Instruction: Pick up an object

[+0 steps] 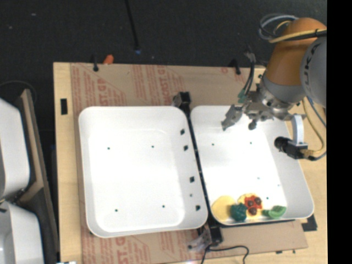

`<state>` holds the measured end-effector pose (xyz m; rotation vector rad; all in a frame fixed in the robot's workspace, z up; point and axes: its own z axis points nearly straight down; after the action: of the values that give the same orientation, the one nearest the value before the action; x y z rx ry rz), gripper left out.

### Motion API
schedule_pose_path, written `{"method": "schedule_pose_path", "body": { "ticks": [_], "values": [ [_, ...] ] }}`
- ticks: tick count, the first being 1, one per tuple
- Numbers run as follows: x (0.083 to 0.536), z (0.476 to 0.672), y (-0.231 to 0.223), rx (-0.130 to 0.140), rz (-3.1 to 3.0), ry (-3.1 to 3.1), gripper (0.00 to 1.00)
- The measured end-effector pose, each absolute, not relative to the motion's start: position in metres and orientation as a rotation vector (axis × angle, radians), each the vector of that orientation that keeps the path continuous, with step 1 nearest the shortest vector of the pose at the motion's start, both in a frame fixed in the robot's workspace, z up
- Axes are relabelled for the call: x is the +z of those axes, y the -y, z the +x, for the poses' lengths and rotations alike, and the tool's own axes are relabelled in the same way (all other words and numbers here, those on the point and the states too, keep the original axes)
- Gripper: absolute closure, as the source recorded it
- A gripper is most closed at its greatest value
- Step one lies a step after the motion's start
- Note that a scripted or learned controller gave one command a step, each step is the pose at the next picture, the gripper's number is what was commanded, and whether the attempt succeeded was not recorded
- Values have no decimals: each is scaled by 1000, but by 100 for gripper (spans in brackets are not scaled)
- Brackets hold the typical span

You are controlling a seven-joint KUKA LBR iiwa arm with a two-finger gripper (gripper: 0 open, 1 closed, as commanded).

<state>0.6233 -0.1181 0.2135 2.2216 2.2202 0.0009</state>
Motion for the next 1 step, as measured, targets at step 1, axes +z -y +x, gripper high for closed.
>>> {"method": "schedule_pose_path", "body": {
  "ticks": [1],
  "values": [
    [95, 606, 101, -9, 2227, -2226, 0]
  ]
}}
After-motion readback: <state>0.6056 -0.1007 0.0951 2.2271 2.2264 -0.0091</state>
